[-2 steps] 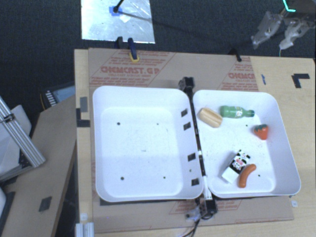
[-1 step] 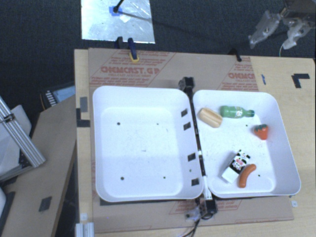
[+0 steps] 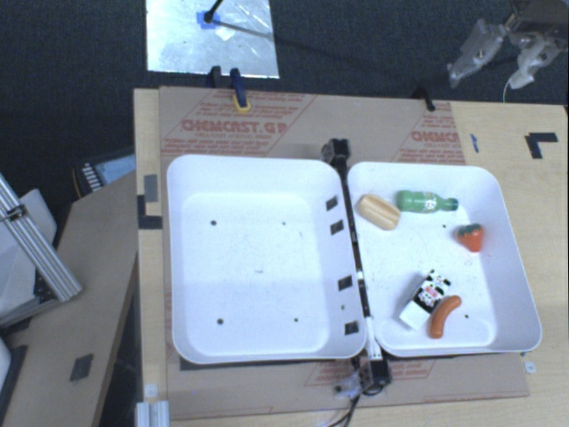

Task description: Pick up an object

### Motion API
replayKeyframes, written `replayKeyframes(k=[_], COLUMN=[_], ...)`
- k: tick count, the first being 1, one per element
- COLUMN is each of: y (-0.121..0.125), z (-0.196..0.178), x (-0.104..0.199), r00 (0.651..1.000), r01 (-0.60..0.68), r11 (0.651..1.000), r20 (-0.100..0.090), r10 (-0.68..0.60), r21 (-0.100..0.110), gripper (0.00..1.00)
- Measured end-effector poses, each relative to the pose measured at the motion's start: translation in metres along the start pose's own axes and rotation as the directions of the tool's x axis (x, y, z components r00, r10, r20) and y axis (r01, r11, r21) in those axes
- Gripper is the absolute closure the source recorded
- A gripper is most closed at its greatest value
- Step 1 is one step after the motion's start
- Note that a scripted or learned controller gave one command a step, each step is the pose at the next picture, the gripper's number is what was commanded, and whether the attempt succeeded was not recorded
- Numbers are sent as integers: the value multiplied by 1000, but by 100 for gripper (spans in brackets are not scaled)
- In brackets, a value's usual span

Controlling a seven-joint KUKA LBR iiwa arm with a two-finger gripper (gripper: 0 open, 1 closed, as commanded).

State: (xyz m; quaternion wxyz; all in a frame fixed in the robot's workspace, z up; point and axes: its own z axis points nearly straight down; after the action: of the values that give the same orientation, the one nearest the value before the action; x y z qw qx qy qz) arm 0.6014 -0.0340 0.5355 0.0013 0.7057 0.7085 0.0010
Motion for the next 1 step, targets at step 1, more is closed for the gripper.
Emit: replayKeyframes(k=[1], y=[0], z=[0], x=[0], r00=[1000], r01=[0], r11=[1000], r20=[0], r10=[0], r21=[0], gripper=[0])
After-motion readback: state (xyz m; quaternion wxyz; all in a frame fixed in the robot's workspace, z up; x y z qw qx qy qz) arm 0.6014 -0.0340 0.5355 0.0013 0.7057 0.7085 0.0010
